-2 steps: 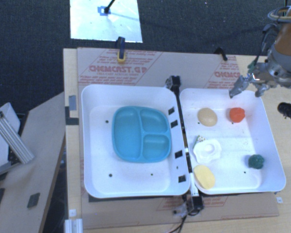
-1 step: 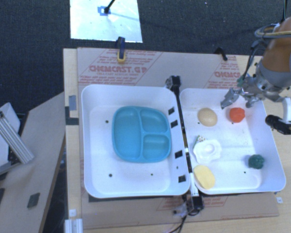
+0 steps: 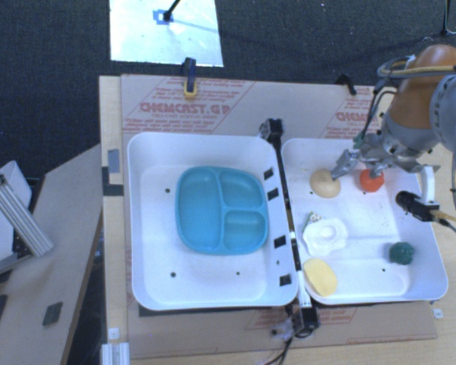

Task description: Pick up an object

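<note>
Two white bins sit side by side on the table (image 3: 114, 204). The left bin (image 3: 148, 280) holds a blue divided plate (image 3: 220, 210). In the right bin (image 3: 422, 280) lie a tan round object (image 3: 325, 183), an orange-red object (image 3: 372, 179), a white piece (image 3: 324, 235), a yellow oval (image 3: 321, 277) and a dark green ball (image 3: 400, 253). The gripper (image 3: 359, 166) hangs over the bin's far part, between the tan and orange-red objects, its fingers spread and grasping nothing.
</note>
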`<state>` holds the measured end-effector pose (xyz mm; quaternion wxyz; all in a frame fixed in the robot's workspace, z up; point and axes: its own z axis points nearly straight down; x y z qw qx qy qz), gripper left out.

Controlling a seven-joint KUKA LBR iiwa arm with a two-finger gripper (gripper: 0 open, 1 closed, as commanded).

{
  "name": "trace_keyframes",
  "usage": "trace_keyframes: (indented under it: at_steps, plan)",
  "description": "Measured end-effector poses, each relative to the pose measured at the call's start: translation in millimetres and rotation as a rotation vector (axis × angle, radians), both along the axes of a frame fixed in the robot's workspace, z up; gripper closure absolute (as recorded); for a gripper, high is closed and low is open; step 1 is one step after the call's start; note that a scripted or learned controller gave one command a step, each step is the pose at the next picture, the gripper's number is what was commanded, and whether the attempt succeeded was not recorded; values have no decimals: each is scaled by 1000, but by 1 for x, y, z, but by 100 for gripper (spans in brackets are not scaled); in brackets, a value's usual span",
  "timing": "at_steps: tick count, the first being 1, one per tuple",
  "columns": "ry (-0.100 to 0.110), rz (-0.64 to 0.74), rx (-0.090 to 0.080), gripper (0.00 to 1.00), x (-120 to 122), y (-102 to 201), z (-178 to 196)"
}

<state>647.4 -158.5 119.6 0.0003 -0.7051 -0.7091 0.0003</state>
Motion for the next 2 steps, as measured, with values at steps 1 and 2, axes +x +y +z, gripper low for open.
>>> trace_keyframes:
  at_steps: [1, 2]
  plan:
    - [-7, 1, -2, 100, 2, -1, 15]
    - [-9, -1, -2, 100, 2, -1, 80]
